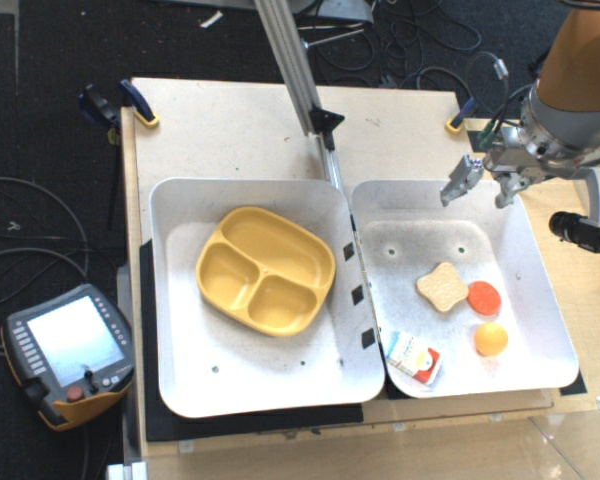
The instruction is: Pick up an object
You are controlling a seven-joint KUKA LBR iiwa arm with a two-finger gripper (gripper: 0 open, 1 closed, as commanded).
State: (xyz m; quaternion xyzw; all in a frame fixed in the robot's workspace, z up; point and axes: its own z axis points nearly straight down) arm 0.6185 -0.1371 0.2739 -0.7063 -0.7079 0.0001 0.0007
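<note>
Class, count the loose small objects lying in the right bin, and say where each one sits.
4: toast slice mid-bin, red disc touching its right, orange ball below the disc, small carton at the near-left corner. None looks hidden.

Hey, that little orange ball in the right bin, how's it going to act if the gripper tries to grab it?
The orange ball looks round and smooth, so it will probably roll away if nudged off-centre. It seems small, so likely light. It lies near the bin's sloped right wall and close to the red disc, so a push may send it against either. The gripper is open above the bin's far edge.
</note>
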